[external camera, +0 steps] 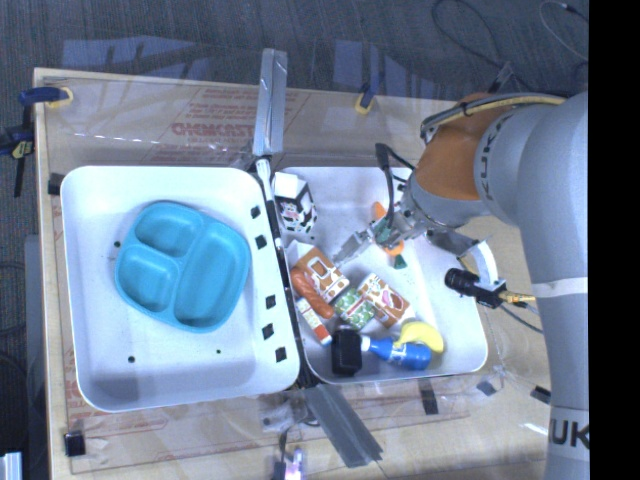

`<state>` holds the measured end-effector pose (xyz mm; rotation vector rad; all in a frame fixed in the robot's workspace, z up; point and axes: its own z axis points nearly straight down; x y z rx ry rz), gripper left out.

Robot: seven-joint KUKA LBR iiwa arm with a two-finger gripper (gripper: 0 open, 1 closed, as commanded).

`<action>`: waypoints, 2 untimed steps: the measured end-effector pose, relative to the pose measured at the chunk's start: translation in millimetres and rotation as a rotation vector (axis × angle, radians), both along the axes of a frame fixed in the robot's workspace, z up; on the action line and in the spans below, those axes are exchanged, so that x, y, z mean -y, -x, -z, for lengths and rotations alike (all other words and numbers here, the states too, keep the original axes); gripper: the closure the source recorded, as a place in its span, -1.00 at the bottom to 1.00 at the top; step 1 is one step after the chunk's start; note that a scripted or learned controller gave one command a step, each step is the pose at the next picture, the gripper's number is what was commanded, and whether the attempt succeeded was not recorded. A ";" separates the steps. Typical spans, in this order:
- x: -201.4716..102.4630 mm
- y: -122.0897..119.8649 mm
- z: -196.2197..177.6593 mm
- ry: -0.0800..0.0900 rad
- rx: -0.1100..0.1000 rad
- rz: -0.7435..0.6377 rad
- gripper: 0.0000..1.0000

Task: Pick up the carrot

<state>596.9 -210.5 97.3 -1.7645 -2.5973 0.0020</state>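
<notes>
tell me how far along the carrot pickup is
Done: the arm has reached into the right bin, and the gripper sits at the carrot near the bin's back wall. In hand: apparently the grasp itself; the orange carrot pokes out beside the gripper, but an actual hold can't be confirmed. Left: securing it and lifting it out of the bin.

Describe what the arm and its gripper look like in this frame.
The arm is thick, rounded and light grey, with an orange band above the wrist. Black letters, partly cut off, mark its lower section. Thin dark cables run near the wrist. The gripper is small and metallic grey, with slim fingers.
</notes>
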 end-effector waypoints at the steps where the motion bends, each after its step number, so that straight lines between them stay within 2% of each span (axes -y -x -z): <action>1: -1.6 13.7 5.8 0.000 -0.001 -0.020 -1.00; 2: 0.0 11.1 -9.6 0.000 0.002 -0.021 -1.00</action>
